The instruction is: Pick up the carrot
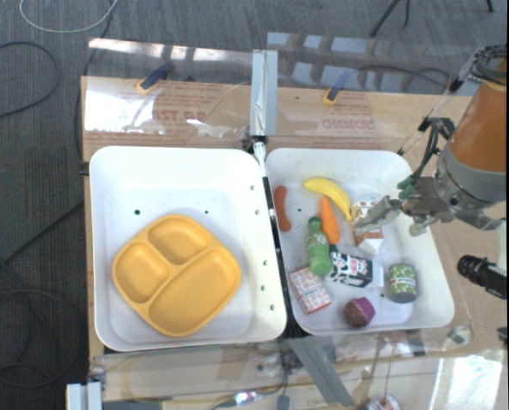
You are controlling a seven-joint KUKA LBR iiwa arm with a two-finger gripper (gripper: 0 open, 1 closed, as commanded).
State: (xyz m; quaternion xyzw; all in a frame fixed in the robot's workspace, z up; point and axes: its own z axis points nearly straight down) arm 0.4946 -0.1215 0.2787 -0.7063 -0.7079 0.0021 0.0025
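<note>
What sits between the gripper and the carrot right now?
In the camera view, the banana's lower end lies between the gripper and the carrot; beyond it is bare white floor of the right bin.

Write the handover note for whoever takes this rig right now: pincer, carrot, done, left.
Pincer: over the right bin, right of the carrot, nothing seen between its fingers; open or shut unclear.
Carrot: lying in the right bin between the banana and the green bottle.
Yellow tray: in the left bin.
Done: approach only.
Left: grasp the carrot and lift it.
</note>
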